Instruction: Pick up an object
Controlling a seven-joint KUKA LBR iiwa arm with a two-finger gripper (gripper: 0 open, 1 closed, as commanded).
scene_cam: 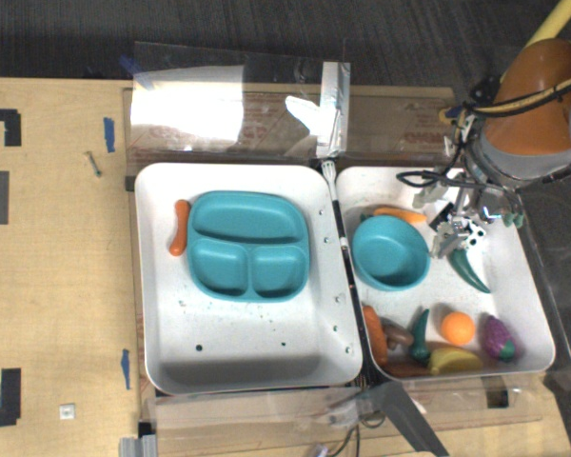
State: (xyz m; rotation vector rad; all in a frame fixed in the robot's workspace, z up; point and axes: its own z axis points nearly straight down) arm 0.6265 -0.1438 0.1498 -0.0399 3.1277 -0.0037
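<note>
We take the teal bowl (390,251) as our landmark, sitting at the left side of the right bin (538,298). Well to the bowl's left, across the divider, the left bin (162,350) holds a teal divided tray (246,245), with an orange sausage-shaped toy (179,227) just beside the tray's far edge from the bowl. To the bowl's upper right the arm (536,112) comes in, its orange band above the wrist, and the gripper (454,231) hangs just right of the bowl's rim; we cannot tell how far its fingers are parted, nor whether anything sits between them. A dark green pepper-like piece (472,270) lies just right of the bowl, below the gripper. An orange item (400,215) peeks out touching the bowl's upper rim. Below the bowl, along the bin's near edge, we see a carrot (373,332), an orange ball (458,328), a yellow banana-like piece (454,358) and a purple fruit (498,337).
</note>
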